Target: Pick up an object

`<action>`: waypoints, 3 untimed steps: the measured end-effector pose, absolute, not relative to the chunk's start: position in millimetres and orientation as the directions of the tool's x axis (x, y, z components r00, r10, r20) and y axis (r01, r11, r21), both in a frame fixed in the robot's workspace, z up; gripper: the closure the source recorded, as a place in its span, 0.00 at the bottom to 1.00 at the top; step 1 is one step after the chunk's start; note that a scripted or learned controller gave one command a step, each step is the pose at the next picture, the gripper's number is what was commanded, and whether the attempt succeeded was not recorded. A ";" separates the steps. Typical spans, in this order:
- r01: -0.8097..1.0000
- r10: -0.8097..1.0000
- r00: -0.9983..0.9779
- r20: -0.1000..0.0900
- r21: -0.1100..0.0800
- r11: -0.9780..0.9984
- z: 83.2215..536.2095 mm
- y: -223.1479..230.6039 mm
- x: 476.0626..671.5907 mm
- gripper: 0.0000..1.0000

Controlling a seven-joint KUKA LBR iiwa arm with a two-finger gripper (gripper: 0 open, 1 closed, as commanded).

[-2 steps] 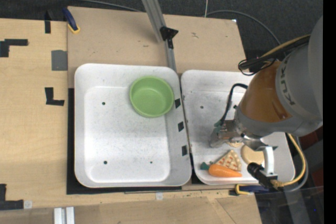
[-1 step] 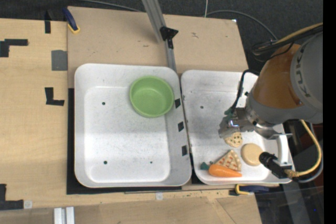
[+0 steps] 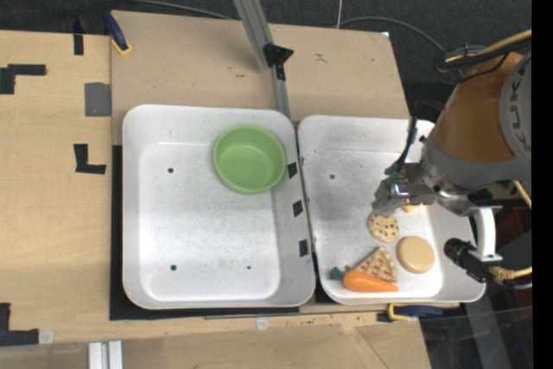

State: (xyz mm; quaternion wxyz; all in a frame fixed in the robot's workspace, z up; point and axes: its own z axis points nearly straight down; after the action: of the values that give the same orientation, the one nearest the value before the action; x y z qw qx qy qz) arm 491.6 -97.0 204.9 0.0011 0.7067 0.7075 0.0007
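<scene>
arm reaching from right, hand (image 3: 390, 201) low over right bin (image 3: 346, 151) (near waffle (image 3: 383, 227))

two white bins (image 3: 138, 186), one green bowl (image 3: 249, 158), one carrot (image 3: 367, 281), one waffle (image 3: 383, 226)

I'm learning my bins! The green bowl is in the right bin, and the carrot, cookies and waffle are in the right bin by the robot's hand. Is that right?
Nearly. The camera view shows the green bowl in the left bin, not the right one. The carrot and the other food pieces do lie in the right bin, near the gripper.
</scene>
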 end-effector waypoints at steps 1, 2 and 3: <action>1.000 1.000 -0.002 -0.001 0.004 0.002 257.3 -97.0 492.7 1.00; 1.000 1.000 -0.006 0.001 -0.002 0.006 246.0 -48.8 507.8 1.00; 1.000 1.000 -0.007 0.002 -0.002 0.007 250.9 4.6 509.4 1.00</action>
State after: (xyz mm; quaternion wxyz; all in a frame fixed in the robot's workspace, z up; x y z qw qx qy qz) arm 509.4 4.6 250.9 -0.0013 0.7046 0.7096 0.0000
